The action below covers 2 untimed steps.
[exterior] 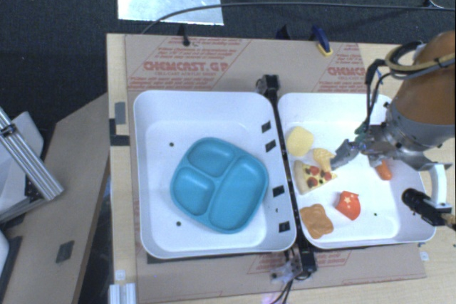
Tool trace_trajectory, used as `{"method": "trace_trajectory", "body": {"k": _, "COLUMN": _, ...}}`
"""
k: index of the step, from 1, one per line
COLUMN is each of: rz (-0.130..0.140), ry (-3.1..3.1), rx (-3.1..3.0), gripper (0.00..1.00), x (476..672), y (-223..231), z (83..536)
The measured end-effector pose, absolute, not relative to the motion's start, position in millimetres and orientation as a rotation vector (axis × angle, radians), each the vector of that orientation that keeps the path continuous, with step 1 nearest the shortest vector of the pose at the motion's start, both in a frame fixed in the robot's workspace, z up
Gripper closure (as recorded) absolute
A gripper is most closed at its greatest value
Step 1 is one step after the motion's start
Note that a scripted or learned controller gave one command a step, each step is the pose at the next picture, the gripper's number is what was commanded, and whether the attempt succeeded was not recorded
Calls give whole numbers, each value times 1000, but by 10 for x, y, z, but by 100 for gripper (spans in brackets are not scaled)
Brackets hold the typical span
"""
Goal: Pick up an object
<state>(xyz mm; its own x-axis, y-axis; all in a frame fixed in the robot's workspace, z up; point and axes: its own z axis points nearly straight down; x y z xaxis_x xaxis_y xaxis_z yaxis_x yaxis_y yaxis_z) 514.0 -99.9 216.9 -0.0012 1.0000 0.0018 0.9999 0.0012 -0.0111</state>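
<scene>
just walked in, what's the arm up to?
The arm reaches in from the right over the right bin, its tool low beside the pizza slice and a small yellow piece. Nothing is visibly gripped. A yellow lump, strawberry and brown piece lie nearby. The left bin holds a blue divided plate.
</scene>
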Motion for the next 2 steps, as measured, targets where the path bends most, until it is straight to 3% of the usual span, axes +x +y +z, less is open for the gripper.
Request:
{"method": "trace_trajectory", "body": {"k": 1, "rz": -2, "ry": -2226, "rx": -2218, "gripper": 0, "x": 5167, "y": -997, "z": 2226}}
{"method": "trace_trajectory", "body": {"k": 2, "rz": 2, "ry": -2222, "rx": -2218, "gripper": 0, "x": 5173, "y": -985, "z": 1603}}
